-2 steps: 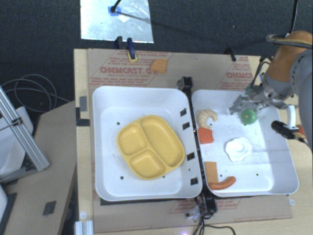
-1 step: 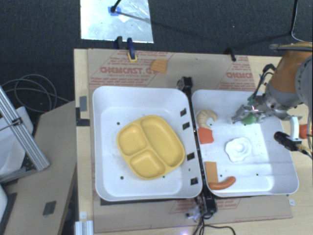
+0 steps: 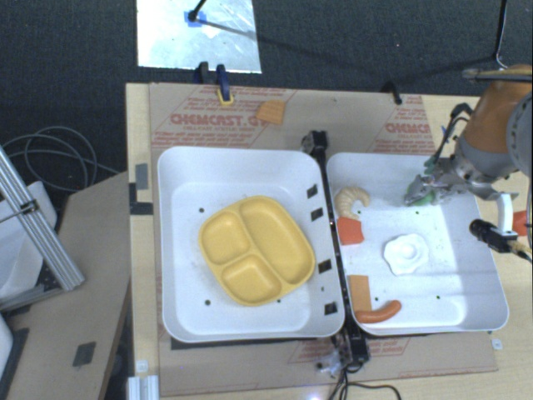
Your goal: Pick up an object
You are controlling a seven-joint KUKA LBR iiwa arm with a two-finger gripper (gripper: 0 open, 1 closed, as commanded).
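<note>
The right bin [image 3: 466,298] holds a croissant [image 3: 351,198] at its back left, with a red wedge [image 3: 351,232] just in front of it. A white fried egg [image 3: 405,253] lies near the bin's middle. At the front left are a brown block [image 3: 359,290] and an orange sausage [image 3: 379,311]. My gripper [image 3: 419,193] hangs over the back of the right bin, to the right of the croissant and behind the egg. It touches none of them.
In the left bin [image 3: 179,223] sits a yellow divided plate [image 3: 256,248]. A black divider [image 3: 321,198] runs between the bins. A black and white fitting [image 3: 495,227] sticks out at the right bin's right wall, under the arm.
</note>
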